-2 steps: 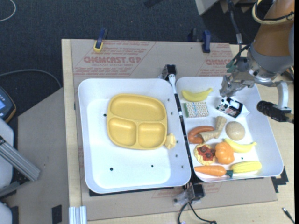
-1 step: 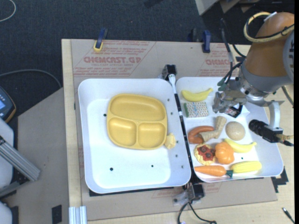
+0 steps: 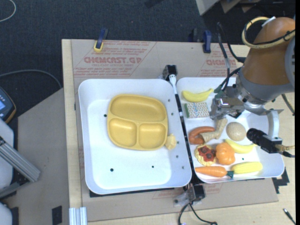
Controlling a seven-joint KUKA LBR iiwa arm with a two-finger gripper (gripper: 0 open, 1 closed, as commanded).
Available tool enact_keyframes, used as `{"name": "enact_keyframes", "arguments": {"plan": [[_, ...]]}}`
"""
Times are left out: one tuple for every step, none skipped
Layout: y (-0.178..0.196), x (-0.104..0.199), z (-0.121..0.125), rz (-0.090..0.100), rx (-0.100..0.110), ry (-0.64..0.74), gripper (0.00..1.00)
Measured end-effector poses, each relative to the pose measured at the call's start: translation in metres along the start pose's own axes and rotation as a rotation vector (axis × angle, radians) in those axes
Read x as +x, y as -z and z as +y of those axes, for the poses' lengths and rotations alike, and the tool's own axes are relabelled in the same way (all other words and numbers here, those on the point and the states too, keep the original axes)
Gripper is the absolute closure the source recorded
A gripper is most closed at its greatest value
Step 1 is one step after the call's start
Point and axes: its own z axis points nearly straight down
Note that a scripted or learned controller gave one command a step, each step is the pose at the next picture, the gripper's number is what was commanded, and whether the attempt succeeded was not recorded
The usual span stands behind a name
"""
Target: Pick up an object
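Note:
My gripper (image 3: pixel 221 112) hangs low over the middle of the right bin (image 3: pixel 276 168), on the grey and orange arm (image 3: pixel 267 60) that reaches in from the right. Directly under and just in front of it lie a beige toy piece (image 3: pixel 216 134) and a red sausage (image 3: pixel 200 131). A green and white packet (image 3: pixel 197 109) sits to its left, and a yellow banana (image 3: pixel 197 95) lies behind that. A tan egg-shaped toy (image 3: pixel 236 131) rests to the gripper's front right. I see nothing lifted off the bin floor.
At the right bin's front lie a pizza slice (image 3: pixel 205 153), an orange pepper (image 3: pixel 225 153), a second banana (image 3: pixel 241 147), corn (image 3: pixel 247 168) and a carrot (image 3: pixel 212 171). The left bin (image 3: pixel 93 139) holds a yellow divided plate (image 3: pixel 138 122) and a small yellow piece (image 3: pixel 171 142).

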Motion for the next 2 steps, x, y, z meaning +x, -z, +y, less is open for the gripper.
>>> {"name": "enact_keyframes", "arguments": {"plan": [[-0.018, 0.001, -0.003, -0.001, 0.0, -0.003, 1.0], [0.0, -0.011, 0.003, -0.003, -0.006, -0.003, 1.0]]}}
